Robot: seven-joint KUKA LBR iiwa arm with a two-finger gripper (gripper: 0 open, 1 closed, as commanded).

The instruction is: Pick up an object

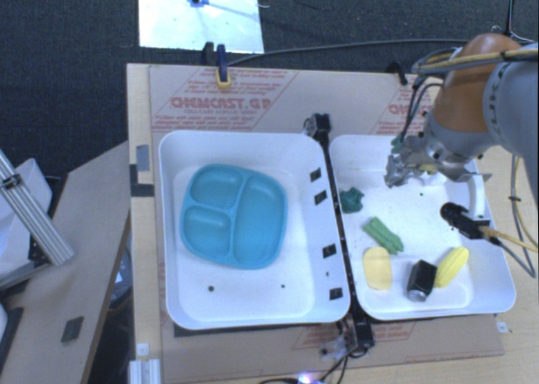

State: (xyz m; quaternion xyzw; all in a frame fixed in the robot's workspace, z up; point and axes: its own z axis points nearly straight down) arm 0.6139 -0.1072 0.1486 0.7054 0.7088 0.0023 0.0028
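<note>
Small loose objects, among them a dark green crumpled lump [351,200] and a ridged green block [383,234], lie scattered in the shallow white right bin [505,290] for picking, the gripper [402,170] hovering above them, its grip state not discernible.

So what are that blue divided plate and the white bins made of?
The blue divided plate looks like moulded plastic: one even colour, rounded compartment ridges, a soft sheen. The left bin and right bin also look like plastic, thin and glossy white with rounded corners, though painted metal can't be ruled out.
</note>
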